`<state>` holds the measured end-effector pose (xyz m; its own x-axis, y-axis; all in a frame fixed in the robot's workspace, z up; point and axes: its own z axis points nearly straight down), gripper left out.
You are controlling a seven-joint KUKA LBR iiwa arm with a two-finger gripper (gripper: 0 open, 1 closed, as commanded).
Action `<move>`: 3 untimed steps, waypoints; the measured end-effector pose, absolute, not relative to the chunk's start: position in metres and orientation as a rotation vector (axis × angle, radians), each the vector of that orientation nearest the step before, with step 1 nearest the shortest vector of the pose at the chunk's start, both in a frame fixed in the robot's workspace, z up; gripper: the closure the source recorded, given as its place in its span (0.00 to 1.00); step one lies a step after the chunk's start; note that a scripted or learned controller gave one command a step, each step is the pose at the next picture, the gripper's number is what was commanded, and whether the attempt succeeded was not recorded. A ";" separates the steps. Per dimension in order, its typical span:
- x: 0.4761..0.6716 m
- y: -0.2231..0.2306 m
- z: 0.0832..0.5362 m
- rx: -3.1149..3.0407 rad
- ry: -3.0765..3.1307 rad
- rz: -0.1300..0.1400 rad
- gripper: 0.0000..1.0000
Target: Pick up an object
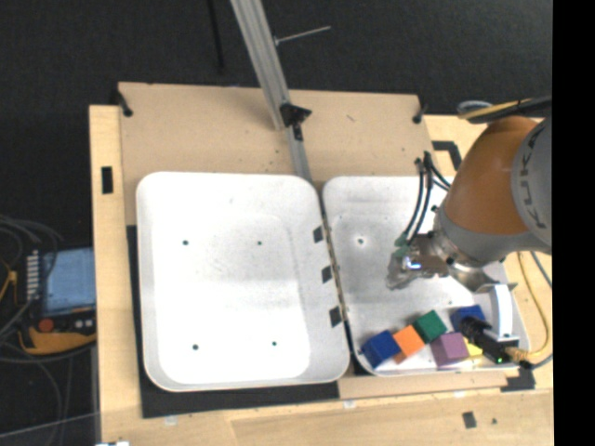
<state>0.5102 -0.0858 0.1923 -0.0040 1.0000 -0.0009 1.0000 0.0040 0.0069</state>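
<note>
Gripper (pixel 406 272) hovering right of frame centre, over bare floor of the right-hand bin (pixel 372 214), wrist and orange band reaching in from the right edge. Too small and blurred at the tip to tell released from clenched; nothing visibly carried there.

Candidates to pick all bunched along the lower edge of that same bin, in the lower right of the frame: blue block (pixel 380 347) furthest left, orange block (pixel 408 341) touching it on the right, green block (pixel 429 326) just above and right of the orange, purple block (pixel 451 347) next to the right, then a small yellow piece (pixel 473 350) and a darker blue piece (pixel 469 319) beyond, partly under the arm's shadow.

Key relation: cluster lying below the tool in the frame and slightly right, row running roughly left to right, rising a little toward the right. Green and orange blocks nearest, almost straight down-frame from the tip; blue block down and a touch left. Judged next: short travel toward the lower edge, then descent. Likely trouble: blocks packed tight against each other and near the bin wall, little room beside any one.

Left-hand bin (pixel 232 277) well apart, across the central divider
</note>
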 end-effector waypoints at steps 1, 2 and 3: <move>0.512 -0.087 0.246 2.212 2.222 0.008 1.00; 0.522 -0.034 0.255 2.212 2.230 0.004 1.00; 0.528 0.013 0.241 2.216 2.229 -0.002 1.00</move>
